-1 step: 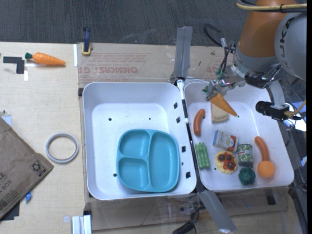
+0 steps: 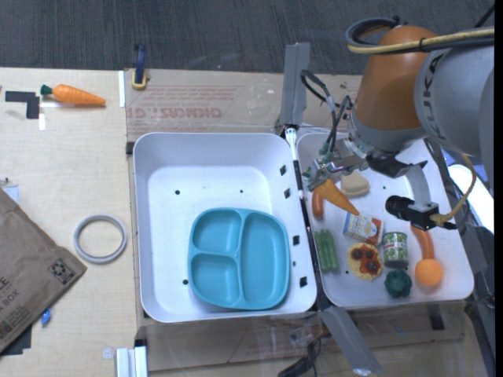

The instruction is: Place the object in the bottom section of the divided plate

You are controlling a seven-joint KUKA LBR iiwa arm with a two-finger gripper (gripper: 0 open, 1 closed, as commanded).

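Looking down at a slant, the camera view takes in a pale wood-grain bench (image 2: 63, 171) with dark, ribbed carpet (image 2: 157, 14) beyond its far edge. A brown cardboard sheet (image 2: 228, 100) with reversed red print lies under two glossy white plastic bins with rounded corners.

The divided plate (image 2: 240, 258) is smooth teal plastic, a rounded rectangle with one long compartment and two smaller ones. It sits in the near half of the left bin (image 2: 157, 210).

Right of the plate, across the wall where the bins meet, the right bin (image 2: 464, 281) holds a crowd of toy foods. The gripper (image 2: 330, 167) hangs over that bin's far left corner, beyond and to the right of the plate, below the arm's orange band. Wires clutter it, and I cannot tell whether it is open or closed. A tapered orange toy carrot (image 2: 338, 197) lies slanted just beneath it, in the right bin and well apart from the plate; contact between them cannot be judged.

Also right of the plate are a ridged green pod (image 2: 325, 250), a small round pizza (image 2: 365, 261), a little can (image 2: 394, 247), a bumpy dark-green piece (image 2: 398, 283) and an orange ball (image 2: 428, 273).

Left of the plate, outside the bins, a grey ring (image 2: 100, 237) lies flat on the bench, with a brown cardboard box (image 2: 27, 273) further left. Far beyond the plate to the left, a second carrot (image 2: 75, 96) rests on the bench.
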